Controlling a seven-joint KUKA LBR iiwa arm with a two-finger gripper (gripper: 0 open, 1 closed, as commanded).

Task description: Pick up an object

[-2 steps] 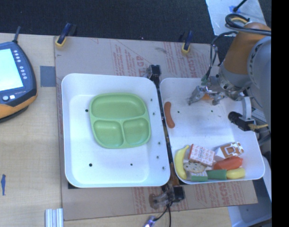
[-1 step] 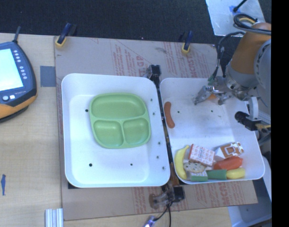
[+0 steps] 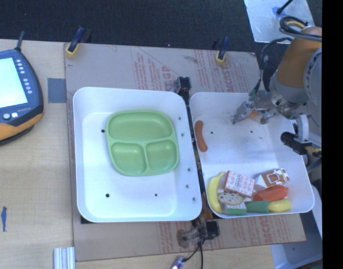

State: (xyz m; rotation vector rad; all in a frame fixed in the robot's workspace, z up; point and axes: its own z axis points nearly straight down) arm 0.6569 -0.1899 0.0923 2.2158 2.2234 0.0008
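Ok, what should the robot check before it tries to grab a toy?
1. Toys in the right bin: ok, a pile sits in the near corner.
2. Lone sausage free to grab: ok, it lies apart by the left wall.
3. Gripper over a toy: not ok, it hangs over bare floor at the far end.
4. Already holding something: cannot tell.
5. Green plate out of the way: ok, it lies in the left bin.
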